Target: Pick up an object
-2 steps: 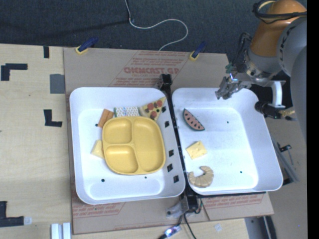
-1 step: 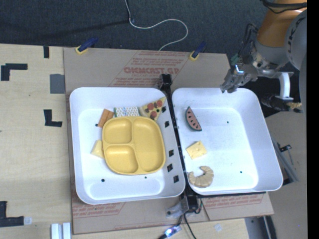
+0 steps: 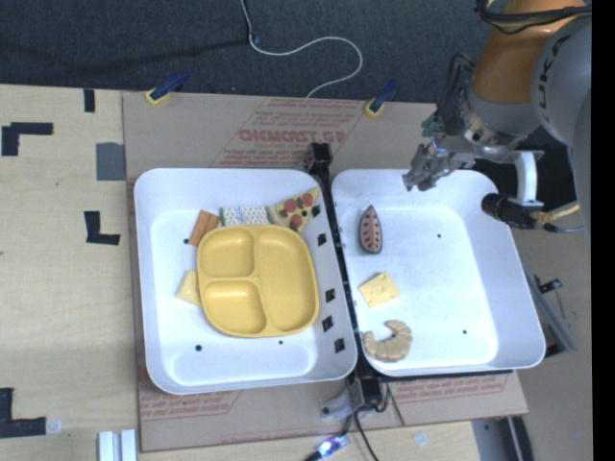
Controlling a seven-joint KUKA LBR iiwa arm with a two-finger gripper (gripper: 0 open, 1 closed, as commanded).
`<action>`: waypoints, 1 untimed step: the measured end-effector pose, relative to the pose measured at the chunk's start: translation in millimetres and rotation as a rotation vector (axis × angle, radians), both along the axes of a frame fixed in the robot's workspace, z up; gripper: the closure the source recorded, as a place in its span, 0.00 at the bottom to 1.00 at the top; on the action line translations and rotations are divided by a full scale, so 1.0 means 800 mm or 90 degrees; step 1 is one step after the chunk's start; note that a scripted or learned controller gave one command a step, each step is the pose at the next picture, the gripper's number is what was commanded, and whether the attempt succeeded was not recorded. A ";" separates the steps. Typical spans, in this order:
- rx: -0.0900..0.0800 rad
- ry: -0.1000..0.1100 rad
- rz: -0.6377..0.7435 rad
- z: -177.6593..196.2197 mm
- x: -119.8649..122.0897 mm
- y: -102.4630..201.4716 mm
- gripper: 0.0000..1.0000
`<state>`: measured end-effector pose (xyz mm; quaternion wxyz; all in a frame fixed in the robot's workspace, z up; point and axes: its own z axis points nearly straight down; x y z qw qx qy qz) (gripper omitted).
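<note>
The right bin (image 3: 500, 286) holds three small items near its left side: a dark red, seed-speckled slice (image 3: 371, 230), a pale yellow cheese wedge (image 3: 378, 289) and a tan croissant-like piece (image 3: 390, 340). My gripper (image 3: 423, 176) hangs over the bin's far rim, up and to the right of the red slice and apart from all three items. Nothing shows between its fingers.
The left bin (image 3: 159, 257) carries a yellow divided plate (image 3: 258, 279) with an orange strip (image 3: 203, 227), a pizza-like slice (image 3: 296, 208) and other small pieces around its far edge. A white cable (image 3: 307, 46) lies behind the bins. A black divider (image 3: 332, 257) runs between them.
</note>
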<state>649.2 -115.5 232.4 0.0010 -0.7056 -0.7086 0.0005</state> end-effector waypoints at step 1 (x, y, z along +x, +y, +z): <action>0.000 0.001 0.000 0.008 -0.046 0.054 1.00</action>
